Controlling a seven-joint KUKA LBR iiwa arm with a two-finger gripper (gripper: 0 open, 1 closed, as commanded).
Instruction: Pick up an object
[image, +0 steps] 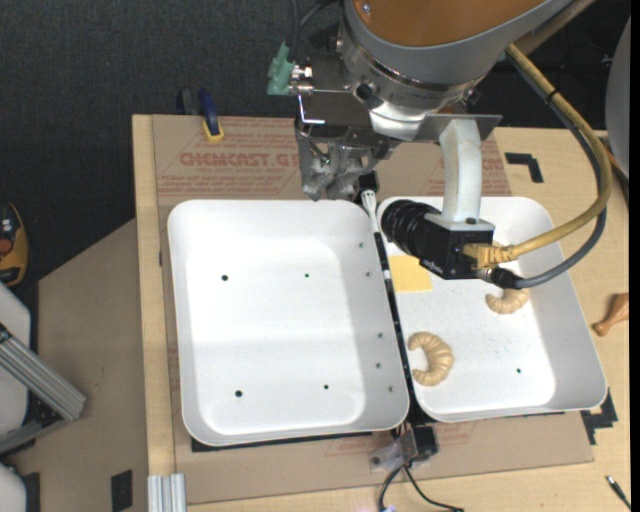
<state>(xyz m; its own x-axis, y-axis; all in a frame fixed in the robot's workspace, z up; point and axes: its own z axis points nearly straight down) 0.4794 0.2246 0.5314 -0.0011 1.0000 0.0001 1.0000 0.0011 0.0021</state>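
Approach/positioning step is judged to be in hand: nothing is seen between the fingers, so the pick is not yet made. The two-finger gripper (340, 175) on the grey KUKA arm with orange band (440, 40) is held over the far edge of the bench, just beyond the far rim where the two bins meet; whether its fingers are apart or together cannot be told, since the metal parts there are cluttered and small. Candidate objects are all located in the right shallow white bin (560, 330): a tan curved croissant-shaped piece (430, 358) near the front left of that bin, a second smaller tan curved piece (507, 300) toward the middle right, and a flat yellow square (410, 273) near the dividing rim, partly covered by the black cylindrical unit (430, 240) mounted off the wrist. The left shallow white bin (270, 320) is seen with a few small dark dots on its floor. Next move, as judged: the gripper would have to be brought back over the right bin, centred on one object (the front croissant piece looks least obstructed) and lowered with fingers straddling it; the flat square is likely hard to pinch. Readable writing: red print "CHEMCAST" on the brown board (240, 155) under the bins, the rest being cut off by the arm.
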